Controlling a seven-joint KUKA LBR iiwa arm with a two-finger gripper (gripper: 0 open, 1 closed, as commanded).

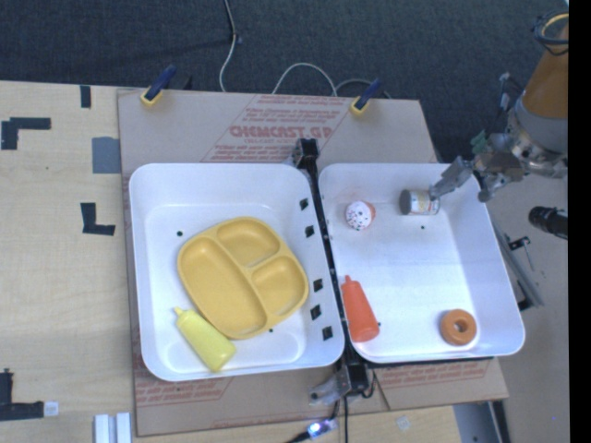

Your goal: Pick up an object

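Right, look at the small grey cylinder (417, 202) near the back edge of the right bin (480, 275): it lies on its side, long axis running roughly left to right along that edge, its pale end toward the bin's right rim. The gripper (454, 177) comes in from that rim and sits just at that end; you cannot tell from here whether it has the cylinder or how it is set. Just left of the cylinder is a white ball with red spots (359, 214). An orange bottle (358, 310) lies along the bin's left wall near the front, and a brown ring (457, 327) rests by the front right corner. The left bin (152, 247) carries a yellow divided plate (242, 275) and a yellow bottle (204, 338) at its front left.
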